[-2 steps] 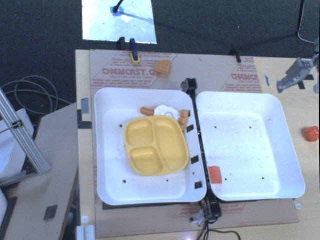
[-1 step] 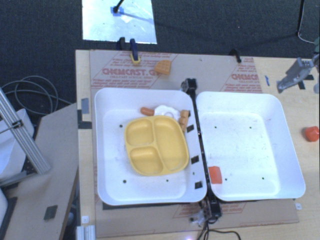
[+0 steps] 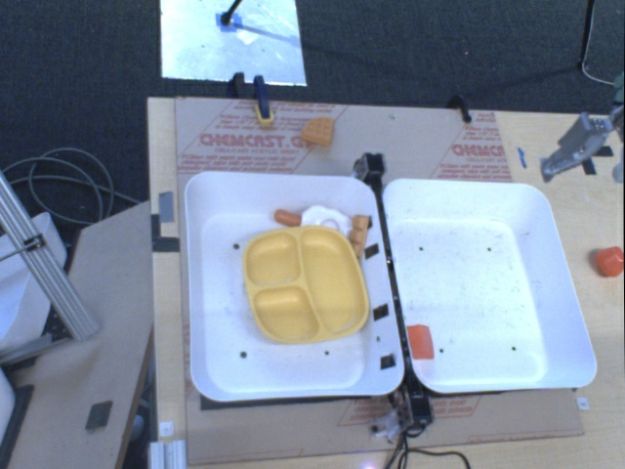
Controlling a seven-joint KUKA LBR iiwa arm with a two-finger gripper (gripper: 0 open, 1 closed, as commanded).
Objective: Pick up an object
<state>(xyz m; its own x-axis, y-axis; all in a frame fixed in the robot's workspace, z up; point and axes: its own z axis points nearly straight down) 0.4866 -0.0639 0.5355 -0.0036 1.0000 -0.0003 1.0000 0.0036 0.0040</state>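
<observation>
In the left bin (image 3: 210, 291) lies a yellow divided plate (image 3: 305, 284). Behind it sit a small orange sausage-shaped piece (image 3: 287, 218), a white piece (image 3: 326, 219) and a small tan piece (image 3: 360, 231). An orange-red block (image 3: 420, 340) rests in the near left corner of the right bin (image 3: 547, 262). My gripper (image 3: 559, 164) hangs at the far right, above the bench beyond the right bin's back right corner and apart from every object.
A tan waffle-like piece (image 3: 316, 131) lies on the bench behind the left bin. A red object (image 3: 608, 260) sits on the bench right of the right bin. Clamps (image 3: 262, 101) stand at the back edge, and cables (image 3: 400, 428) at the front.
</observation>
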